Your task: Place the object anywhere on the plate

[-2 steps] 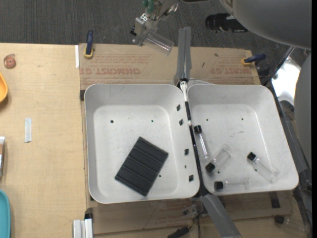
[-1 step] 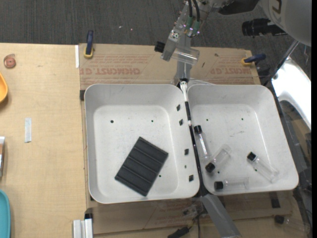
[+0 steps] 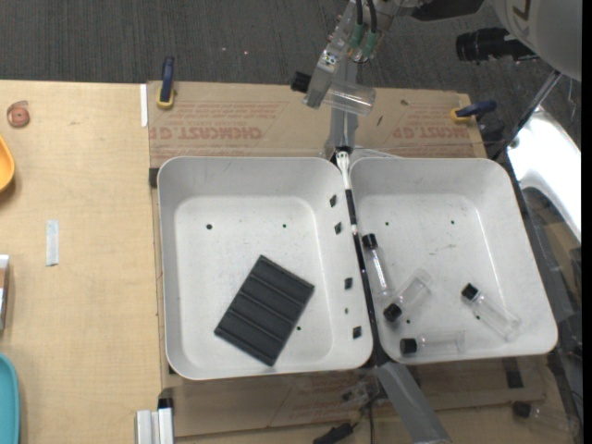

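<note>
A black ridged rectangular plate (image 3: 265, 309) lies flat and askew in the left bin (image 3: 185, 202), towards its front. Several clear vials with black caps lie in the right bin (image 3: 490, 202): one long vial (image 3: 376, 265) along the left wall, one (image 3: 408, 298) near the middle, one (image 3: 437, 344) at the front edge and one (image 3: 490, 313) at the front right. My gripper (image 3: 342, 132) hangs at the back, over the far end of the seam between the two bins, well away from the vials and the plate.
Both bins rest on a cardboard sheet (image 3: 240, 123) held by clamps at the back left (image 3: 166, 81) and back right (image 3: 472, 111). A wooden bench top (image 3: 74, 248) with small items lies to the left. The arm's white body (image 3: 546, 17) fills the top right.
</note>
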`<state>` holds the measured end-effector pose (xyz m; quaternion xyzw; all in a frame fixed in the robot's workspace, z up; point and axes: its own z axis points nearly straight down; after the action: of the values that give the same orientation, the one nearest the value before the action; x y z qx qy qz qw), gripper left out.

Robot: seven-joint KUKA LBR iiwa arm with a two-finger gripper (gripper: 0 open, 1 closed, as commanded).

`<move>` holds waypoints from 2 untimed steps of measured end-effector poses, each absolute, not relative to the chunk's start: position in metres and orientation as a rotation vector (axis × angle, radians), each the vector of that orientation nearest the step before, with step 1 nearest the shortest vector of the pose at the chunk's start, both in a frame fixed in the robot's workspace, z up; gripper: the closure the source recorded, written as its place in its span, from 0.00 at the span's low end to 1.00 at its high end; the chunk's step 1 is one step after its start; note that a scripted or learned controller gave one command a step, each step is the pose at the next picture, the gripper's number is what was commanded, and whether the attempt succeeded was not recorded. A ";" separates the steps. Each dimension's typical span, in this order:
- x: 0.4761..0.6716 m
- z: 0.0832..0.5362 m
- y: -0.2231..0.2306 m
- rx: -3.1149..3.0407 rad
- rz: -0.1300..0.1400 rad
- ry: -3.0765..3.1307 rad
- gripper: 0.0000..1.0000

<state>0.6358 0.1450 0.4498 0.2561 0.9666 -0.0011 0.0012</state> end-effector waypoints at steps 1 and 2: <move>0.637 0.458 0.144 0.806 -0.004 3.033 1.00; 0.616 0.439 0.229 1.684 -0.008 2.654 1.00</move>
<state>0.6159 0.2291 0.4394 0.5358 0.8444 -0.0025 -0.0007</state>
